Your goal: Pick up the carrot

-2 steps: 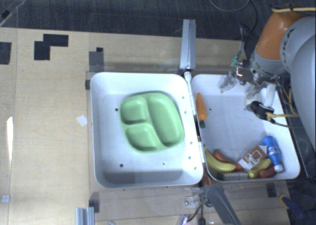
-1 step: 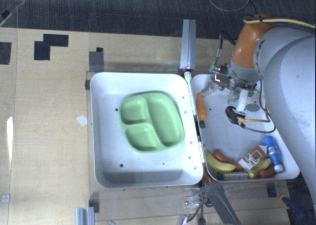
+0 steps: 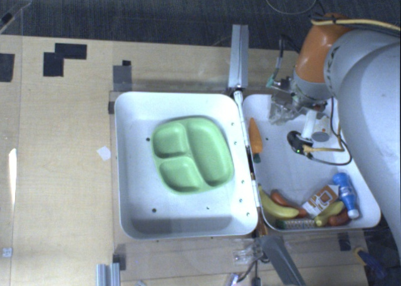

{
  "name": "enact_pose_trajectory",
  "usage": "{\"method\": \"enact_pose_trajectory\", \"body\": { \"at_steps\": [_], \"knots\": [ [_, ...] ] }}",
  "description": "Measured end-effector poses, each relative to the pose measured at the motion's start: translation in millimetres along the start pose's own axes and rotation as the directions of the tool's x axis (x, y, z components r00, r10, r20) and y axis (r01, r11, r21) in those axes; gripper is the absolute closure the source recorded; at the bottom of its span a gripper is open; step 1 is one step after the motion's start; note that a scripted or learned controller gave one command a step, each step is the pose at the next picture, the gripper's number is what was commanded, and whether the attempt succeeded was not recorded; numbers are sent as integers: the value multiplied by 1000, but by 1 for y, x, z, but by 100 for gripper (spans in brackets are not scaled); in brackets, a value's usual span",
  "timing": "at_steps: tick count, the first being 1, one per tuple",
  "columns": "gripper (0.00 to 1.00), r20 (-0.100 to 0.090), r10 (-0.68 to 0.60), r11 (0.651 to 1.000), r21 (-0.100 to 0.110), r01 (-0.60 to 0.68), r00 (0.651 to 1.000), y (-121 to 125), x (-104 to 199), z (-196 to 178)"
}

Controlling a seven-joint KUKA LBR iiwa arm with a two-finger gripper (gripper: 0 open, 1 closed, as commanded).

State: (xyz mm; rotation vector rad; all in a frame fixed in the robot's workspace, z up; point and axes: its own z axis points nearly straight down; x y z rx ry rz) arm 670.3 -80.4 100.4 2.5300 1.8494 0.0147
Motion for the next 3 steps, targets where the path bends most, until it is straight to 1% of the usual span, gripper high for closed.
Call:
{"method": "enact_pose_trajectory", "body": {
  "at_steps": [1,2,3],
  "knots": [
    [100,0,-277,961,-1,277,961,-63,-42,10],
    [100,5,-233,973,-1,233,973,-92,-111,9],
    [100,3,-417,909,0,417,909,-46,-144,10]
  ]
}}
